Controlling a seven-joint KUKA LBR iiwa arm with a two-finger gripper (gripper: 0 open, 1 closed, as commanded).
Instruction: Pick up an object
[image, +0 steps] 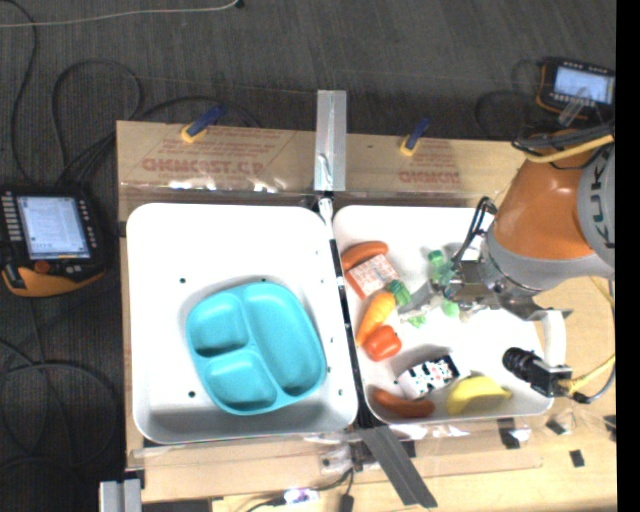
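Note:
The right bin (500, 345) holds several toy foods. An orange carrot (375, 311) with a green top (400, 293) lies at its left side, above a red pepper (382, 343). A sausage (363, 250) and a red-and-white packet (373, 270) lie at the back left. At the front are a black-and-white box (428, 373), a yellow banana (477, 393) and a red sausage (403, 404). My gripper (447, 290) is low in the middle of this bin, among small green pieces (437, 263), just right of the carrot's top. Nothing can be seen held in it.
The left bin (160, 240) holds a blue divided plate (257, 345). A metal divider (330, 150) stands between the bins at the back. A black cylinder (528, 368) on the arm hangs over the right bin's front right corner. A handheld screen (50, 240) lies off the bench at the left.

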